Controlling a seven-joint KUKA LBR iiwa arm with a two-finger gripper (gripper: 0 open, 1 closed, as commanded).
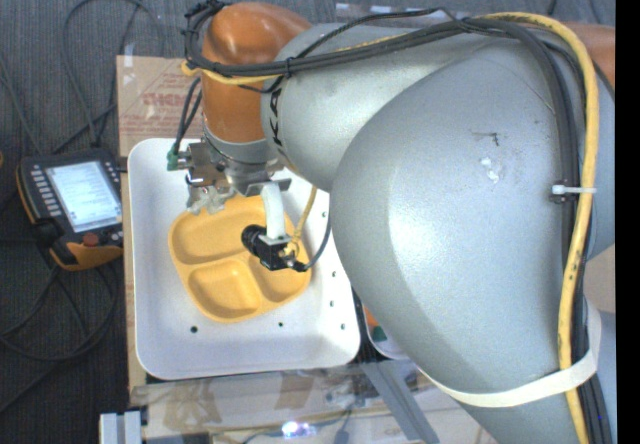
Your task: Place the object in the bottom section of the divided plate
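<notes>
The yellow plate [195,242] lies in the white bin [160,332], with the gripper [212,194] above its 12 o'clock rim; whether it is clenched or released cannot be told. It should be carried toward 6 o'clock, centred over the bottom section [228,290], and lowered before release.
</notes>
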